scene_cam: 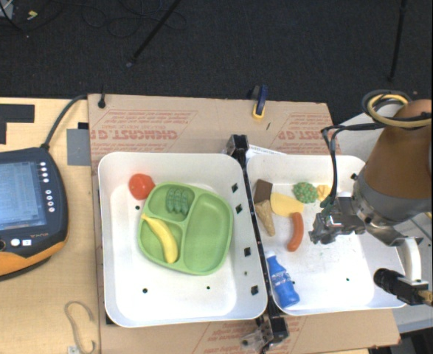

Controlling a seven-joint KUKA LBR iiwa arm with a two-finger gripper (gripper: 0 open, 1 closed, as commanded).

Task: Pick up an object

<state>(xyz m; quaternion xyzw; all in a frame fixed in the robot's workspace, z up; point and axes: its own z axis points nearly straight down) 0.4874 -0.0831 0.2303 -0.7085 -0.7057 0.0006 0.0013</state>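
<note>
The overhead camera looked down at a slant on two shallow white bins set side by side on a cardboard-covered bench. The left bin (120, 286) held a green divided plate (190, 231) carrying a yellow banana (162, 240) and a small green ridged piece (178, 199); a red tomato (140, 186) lay just beside the plate's upper left edge. The right bin (349, 293) held a cluster of toy foods near its upper left: a brown block (262, 191), a tan wedge (266, 217), a yellow piece (284, 203), a green broccoli (303, 192) and a red-orange sausage (296, 231). A blue bottle (282, 280) lay lower down against the divider.

The arm reached in from the right, and its gripper (325, 228) hung low over the right bin, just right of the sausage. Nothing showed between the claw's tips, and whether it stood apart or together could not be told.

The risk lay in the crowding: descending here, the claw might close on bare bin floor, or nudge the sausage aside instead of straddling it.
</note>
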